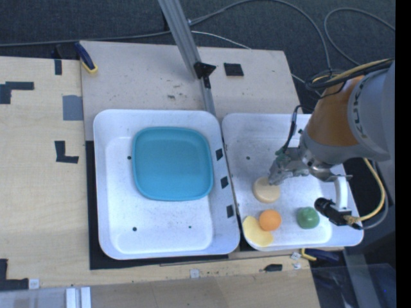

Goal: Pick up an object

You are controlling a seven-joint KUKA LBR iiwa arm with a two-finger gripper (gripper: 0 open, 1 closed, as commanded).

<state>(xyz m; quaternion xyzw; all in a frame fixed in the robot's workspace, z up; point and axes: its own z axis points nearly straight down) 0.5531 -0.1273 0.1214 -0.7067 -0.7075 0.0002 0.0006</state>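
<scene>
The right bin (250,136) holds a tan round disc (266,190), an orange ball (270,220), a yellow flat piece (254,233) under the ball, and a green round object (308,218). My gripper (277,174) points down at the disc's upper right edge, touching or just above it. The orange and grey arm (340,117) comes in from the right and hides the wrist above the gripper.
The left bin (109,172) carries a blue square plate (172,162). A grey metal post (186,37) slants down to the divider between the bins. A cable and black connector (331,210) hang near the green object.
</scene>
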